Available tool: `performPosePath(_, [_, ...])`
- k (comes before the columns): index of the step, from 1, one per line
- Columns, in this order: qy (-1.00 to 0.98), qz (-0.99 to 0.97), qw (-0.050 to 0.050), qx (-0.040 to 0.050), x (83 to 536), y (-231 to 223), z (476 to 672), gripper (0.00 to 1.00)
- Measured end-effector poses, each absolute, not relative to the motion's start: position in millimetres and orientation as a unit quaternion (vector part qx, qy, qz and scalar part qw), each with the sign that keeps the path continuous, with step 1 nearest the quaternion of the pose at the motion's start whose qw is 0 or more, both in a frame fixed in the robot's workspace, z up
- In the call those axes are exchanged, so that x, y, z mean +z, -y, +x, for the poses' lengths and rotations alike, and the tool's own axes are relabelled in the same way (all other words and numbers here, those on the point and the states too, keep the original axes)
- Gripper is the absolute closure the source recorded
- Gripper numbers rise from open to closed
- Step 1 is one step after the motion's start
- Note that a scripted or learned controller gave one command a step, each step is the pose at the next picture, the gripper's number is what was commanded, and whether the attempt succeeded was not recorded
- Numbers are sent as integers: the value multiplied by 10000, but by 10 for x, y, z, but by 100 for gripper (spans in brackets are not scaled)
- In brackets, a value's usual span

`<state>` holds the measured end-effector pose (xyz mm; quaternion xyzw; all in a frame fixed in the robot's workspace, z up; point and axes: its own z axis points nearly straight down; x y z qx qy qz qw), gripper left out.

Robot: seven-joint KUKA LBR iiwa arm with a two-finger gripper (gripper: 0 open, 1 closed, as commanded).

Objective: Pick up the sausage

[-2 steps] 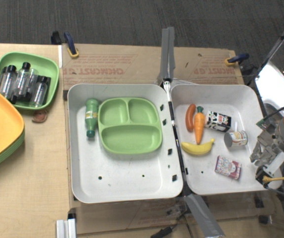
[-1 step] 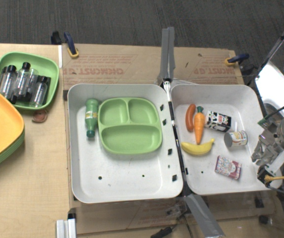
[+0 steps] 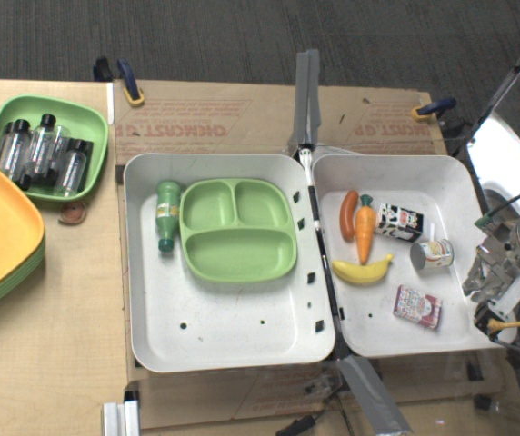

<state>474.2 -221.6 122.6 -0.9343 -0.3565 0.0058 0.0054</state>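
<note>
The sausage (image 3: 347,214) is a short red-orange link lying lengthwise in the upper left part of the right bin (image 3: 451,175). Its right side touches an orange carrot (image 3: 364,232) with a green top. My gripper (image 3: 489,284) hangs at the right bin's right rim, far to the right of the sausage and lower in the view, partly cut off by the frame edge. Nothing shows in it.
The right bin also holds a banana (image 3: 362,271) below the sausage, a black-and-white carton (image 3: 399,222), a small can (image 3: 433,254) and a pink packet (image 3: 417,306). In the left bin (image 3: 224,334) lie a green divided plate (image 3: 238,230) and a green bottle (image 3: 166,214).
</note>
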Motion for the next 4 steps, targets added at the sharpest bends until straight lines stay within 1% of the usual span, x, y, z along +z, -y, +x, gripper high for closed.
performPosePath(4, [3594,-9331,86,111,1536,2224,4734,100])
